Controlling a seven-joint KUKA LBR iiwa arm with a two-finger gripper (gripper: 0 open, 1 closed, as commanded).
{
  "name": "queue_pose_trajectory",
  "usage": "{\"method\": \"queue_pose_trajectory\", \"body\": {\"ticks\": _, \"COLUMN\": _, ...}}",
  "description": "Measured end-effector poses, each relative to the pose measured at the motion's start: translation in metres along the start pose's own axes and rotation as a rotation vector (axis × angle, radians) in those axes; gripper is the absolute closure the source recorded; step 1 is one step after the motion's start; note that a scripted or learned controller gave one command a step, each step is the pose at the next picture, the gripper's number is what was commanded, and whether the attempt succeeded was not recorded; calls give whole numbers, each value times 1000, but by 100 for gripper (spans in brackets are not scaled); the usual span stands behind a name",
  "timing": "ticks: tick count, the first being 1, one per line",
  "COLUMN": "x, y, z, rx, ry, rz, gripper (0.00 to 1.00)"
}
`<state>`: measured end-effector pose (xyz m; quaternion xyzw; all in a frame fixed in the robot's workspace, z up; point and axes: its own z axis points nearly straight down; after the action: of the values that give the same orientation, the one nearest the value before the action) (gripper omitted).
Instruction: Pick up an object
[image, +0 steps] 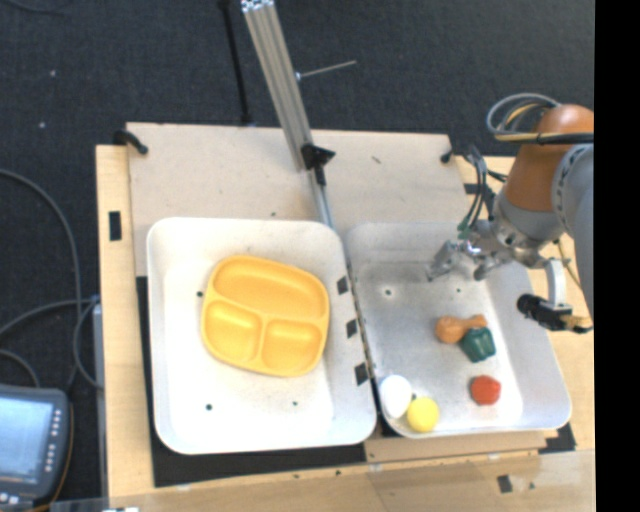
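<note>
Where the grey arm with its orange band reaches in from the right, the gripper (462, 262) hangs over the far part of the right bin (400, 262), its two fingers spread apart with nothing between them. One fingertip points left toward the bin's middle and the other sits just to its right; both appear to be above bare white floor, though whether they touch it cannot be told.

Nearer than the gripper and a little to its right lies an orange object (455, 327), touching or just beside a green object (478, 345) that sits on its near right side. Nearer again, a red object (485, 390) rests alone by the bin's right near area. At the near left corner of the same bin, a white object (395, 394) and a yellow ball (422, 414) lie close together, the ball to the near right of the white one. All five are well apart from the fingers.

Left of this bin, the left bin (175, 400) holds a yellow compartment tray (266, 314), lying flat in its middle.

A slanted metal pole (285, 90) rises from between the two bins toward the far edge of the bench (220, 170)
</note>
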<state>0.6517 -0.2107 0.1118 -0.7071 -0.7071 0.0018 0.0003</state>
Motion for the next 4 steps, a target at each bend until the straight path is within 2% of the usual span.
{"method": "queue_pose_trajectory", "body": {"ticks": 1, "x": -1, "y": 2, "z": -16, "rx": -8, "ry": -3, "rz": -1, "gripper": 100}}
{"method": "queue_pose_trajectory", "body": {"ticks": 2, "x": -4, "y": 7, "z": -81, "rx": -11, "ry": -1, "rz": -3, "gripper": 100}}
{"method": "queue_pose_trajectory", "body": {"ticks": 3, "x": -5, "y": 8, "z": -94, "rx": -7, "ry": 1, "rz": -5, "gripper": 100}}
{"method": "queue_pose_trajectory", "body": {"ticks": 4, "x": 46, "y": 2, "z": -89, "rx": -4, "ry": 2, "rz": -6, "gripper": 100}}
